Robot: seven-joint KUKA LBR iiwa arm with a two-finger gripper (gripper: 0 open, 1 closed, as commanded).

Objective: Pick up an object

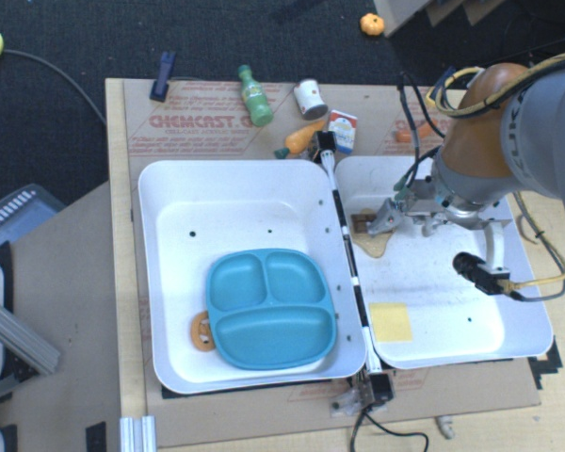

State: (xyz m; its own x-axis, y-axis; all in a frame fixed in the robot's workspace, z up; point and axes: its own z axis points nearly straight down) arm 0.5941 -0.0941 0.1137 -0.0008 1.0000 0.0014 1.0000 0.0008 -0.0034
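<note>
My gripper [388, 218] is low in the right bin [471, 347], at its far left corner beside the divider. Just under and in front of it lies a flat tan piece [374, 245], and a small brown item [361, 222] rests against the bin wall to its left. Whether the gripper touches either one is hidden by its own body. A yellow square [391, 321] lies flat near the front left of the same bin. In the left bin [169, 205] sit a blue divided plate [268, 307] and a small orange-brown item [202, 332] at the plate's left edge.
Behind the bins on the board lie a green bottle [255, 97], a white can [309, 97], an orange carrot-like toy [301, 139], a small box [342, 130] and a blue item [162, 75]. A black connector with yellow cable [476, 271] hangs off the arm over the right bin.
</note>
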